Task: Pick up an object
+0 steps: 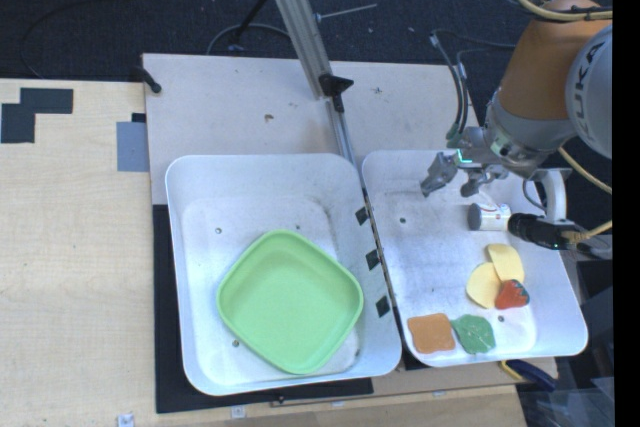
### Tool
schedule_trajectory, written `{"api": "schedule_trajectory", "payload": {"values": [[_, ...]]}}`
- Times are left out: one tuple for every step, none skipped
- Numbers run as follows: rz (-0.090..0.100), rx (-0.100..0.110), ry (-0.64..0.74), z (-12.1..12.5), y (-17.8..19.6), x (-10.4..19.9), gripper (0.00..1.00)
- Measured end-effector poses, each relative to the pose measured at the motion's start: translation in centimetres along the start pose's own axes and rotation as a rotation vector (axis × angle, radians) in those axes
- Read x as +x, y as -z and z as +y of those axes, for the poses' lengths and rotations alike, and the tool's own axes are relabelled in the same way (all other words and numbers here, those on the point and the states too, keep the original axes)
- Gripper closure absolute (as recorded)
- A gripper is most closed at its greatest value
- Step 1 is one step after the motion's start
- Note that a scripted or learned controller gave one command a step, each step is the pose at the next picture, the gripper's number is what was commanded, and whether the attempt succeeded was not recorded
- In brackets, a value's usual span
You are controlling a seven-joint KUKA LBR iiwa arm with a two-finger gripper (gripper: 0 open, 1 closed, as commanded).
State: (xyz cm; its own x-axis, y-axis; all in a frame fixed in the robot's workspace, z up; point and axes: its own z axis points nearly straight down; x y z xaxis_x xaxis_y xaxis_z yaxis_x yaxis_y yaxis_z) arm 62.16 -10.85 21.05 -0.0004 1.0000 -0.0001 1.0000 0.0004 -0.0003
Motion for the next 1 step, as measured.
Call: {"api": "schedule_trajectory", "payload": {"values": [[0.0, 0.0, 0.0, 0.0, 0.0, 0.0, 0.0]]}}
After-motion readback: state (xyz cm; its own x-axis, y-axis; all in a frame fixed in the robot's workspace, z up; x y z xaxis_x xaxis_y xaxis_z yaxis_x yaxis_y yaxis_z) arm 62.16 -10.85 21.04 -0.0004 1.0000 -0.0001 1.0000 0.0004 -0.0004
